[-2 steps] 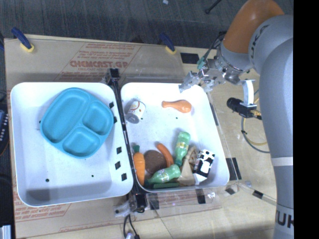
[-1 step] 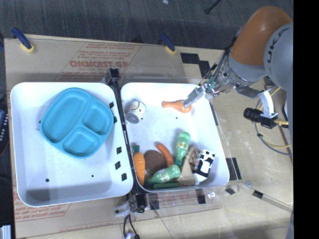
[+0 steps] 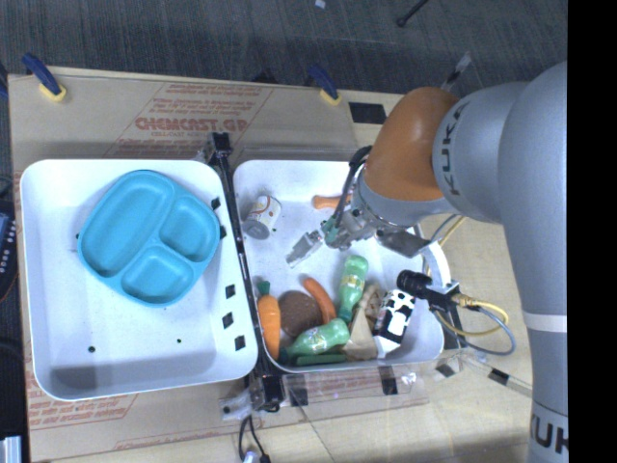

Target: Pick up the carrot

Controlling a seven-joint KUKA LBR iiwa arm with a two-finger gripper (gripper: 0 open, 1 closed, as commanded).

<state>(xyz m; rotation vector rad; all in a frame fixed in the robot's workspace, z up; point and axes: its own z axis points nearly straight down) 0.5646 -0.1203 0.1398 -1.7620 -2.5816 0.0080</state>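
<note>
Looking down on the surface, we see the jaws (image 3: 313,244) spread apart and holding nothing, low over the right bin (image 3: 289,177). The carrot (image 3: 269,325) lies against that bin's left wall near its front, beside a brown lump (image 3: 298,311) and green bottles (image 3: 323,338). The left bin (image 3: 58,287) holds a blue tray (image 3: 149,236).

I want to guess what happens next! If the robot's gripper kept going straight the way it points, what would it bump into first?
Probably the bare white floor of the right bin. The gripper points down and left, toward open floor below the little can. The carrot lies lower, off that line. Depth is hard to judge.
</note>
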